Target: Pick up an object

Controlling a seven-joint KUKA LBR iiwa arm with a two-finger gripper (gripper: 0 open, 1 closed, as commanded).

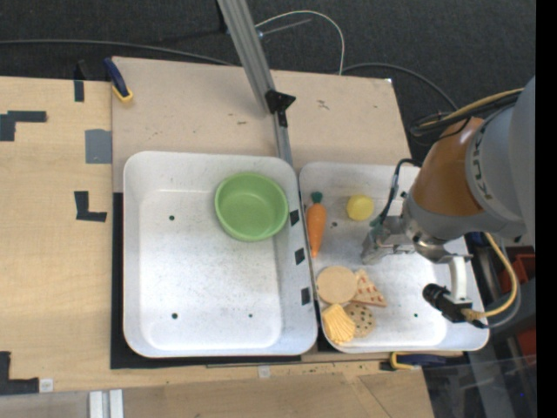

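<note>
Nearest you, at the front of the right bin [470, 336], you are seeing a cluster of food pieces lying together: a corn cob [339, 324], a cookie [362, 320], a pizza slice [369, 291] and a round tan bun [336, 284], all touching or just beside one another. Just beyond them the claw [376, 251] is hanging over the bin floor, and you cannot tell how its fingers are standing; nothing is showing between them. Farther back, a carrot [316, 224] is lying along the bin's left wall, with a small yellow lemon [359, 207] near it. In the left bin [157, 259], a green bowl [251, 205] is sitting upright toward the far right corner. Both bins are resting on the table [52, 233].
</note>
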